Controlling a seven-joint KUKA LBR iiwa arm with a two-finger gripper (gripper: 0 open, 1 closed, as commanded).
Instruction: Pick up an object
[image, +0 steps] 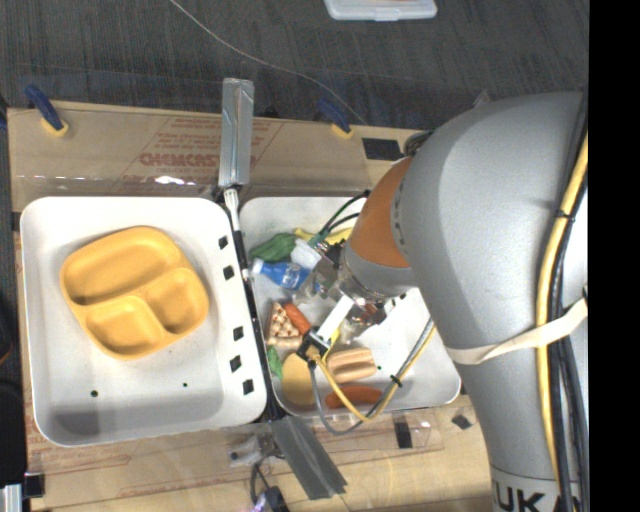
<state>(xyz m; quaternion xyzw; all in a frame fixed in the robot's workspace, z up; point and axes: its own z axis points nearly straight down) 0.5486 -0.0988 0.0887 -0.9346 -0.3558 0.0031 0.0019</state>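
The right bin (440, 375) holds a pile of small things. A green item (272, 246) lies at its upper left, with a blue and white bottle (278, 272) just below it. Lower down are a brown and orange waffle-like piece (288, 322), a hot dog (350, 364), a yellow round piece (297, 380) and a red-orange item (358, 397). My gripper (320, 285) hangs low over the middle of this pile, right beside the bottle. The arm's wrist and body cover the bin's right half.
The left bin (60, 400) carries a yellow divided tray (133, 289) in its upper part. A dividing wall with black clips (238, 330) runs between the bins. A metal bar (236, 130) stands at the back between them.
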